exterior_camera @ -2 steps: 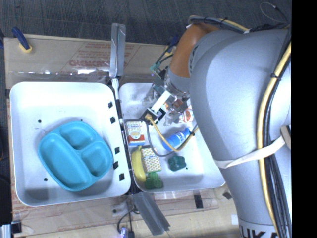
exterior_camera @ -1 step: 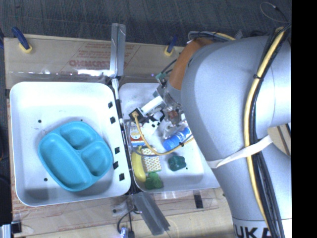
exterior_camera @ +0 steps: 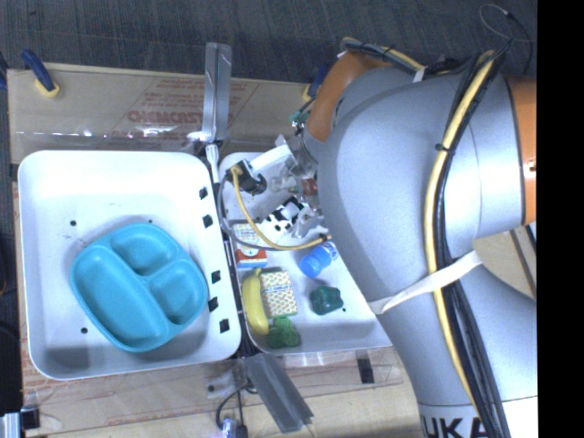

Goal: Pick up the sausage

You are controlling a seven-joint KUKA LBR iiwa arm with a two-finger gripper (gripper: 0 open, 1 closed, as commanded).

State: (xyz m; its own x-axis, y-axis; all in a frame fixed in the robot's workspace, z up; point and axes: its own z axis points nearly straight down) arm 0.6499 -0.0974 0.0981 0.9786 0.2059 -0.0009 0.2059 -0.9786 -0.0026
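The grey arm comes in from the right and hangs over most of the right bin [exterior_camera: 360,336]. Its gripper [exterior_camera: 274,210] points down into the far left part of that bin, close to the divider. A small reddish-brown patch [exterior_camera: 308,188] shows beside the gripper body; I cannot tell if it is the sausage. The arm hides the bin floor below it.
In the right bin's near part lie a banana [exterior_camera: 256,307], a waffle-patterned block [exterior_camera: 277,292], a green leafy piece [exterior_camera: 283,334], a dark green pepper [exterior_camera: 324,299], a blue cup [exterior_camera: 317,260] and a red-white packet [exterior_camera: 248,249]. The left bin [exterior_camera: 55,190] holds a blue divided plate [exterior_camera: 139,286].
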